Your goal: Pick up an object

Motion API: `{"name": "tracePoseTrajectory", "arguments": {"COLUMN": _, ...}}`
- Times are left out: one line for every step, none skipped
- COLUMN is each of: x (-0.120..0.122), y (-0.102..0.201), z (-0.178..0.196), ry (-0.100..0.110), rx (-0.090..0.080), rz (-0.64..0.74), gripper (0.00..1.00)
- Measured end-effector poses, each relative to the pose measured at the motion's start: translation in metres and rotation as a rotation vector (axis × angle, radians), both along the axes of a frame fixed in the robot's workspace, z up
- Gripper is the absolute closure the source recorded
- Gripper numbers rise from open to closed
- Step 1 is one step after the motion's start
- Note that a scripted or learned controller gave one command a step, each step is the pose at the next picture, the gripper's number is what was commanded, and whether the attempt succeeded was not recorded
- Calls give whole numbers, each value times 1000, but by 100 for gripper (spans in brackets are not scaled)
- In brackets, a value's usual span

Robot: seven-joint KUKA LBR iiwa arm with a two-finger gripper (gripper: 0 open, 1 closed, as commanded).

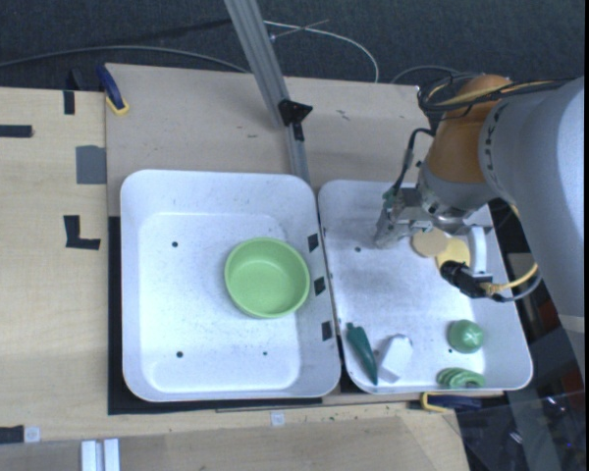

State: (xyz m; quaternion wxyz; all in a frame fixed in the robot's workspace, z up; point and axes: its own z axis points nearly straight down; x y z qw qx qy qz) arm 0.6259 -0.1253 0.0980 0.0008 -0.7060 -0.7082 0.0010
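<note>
Round light-green bowl (pixel 266 278) sits upright, open-mouthed.

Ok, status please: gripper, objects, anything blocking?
Gripper low over right bin, holding nothing seen. Green ball, white block near front, untouched. Nothing blocking.

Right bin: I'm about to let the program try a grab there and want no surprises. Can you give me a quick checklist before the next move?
1. Hand over the right bin: ok.
2. Hand holding something: cannot tell.
3. Things to pick lie in the right bin, namely green ball, white block, dark green tool: ok.
4. Hand above one of them: not ok, they lie nearer the front wall.
5. Green bowl sits apart in the left bin: ok.
</note>
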Motion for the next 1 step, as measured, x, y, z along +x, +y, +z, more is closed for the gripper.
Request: {"name": "tracePoseTrajectory", "arguments": {"x": -9, "y": 2, "z": 54, "ry": -6, "rx": 0, "rz": -2, "gripper": 100}}
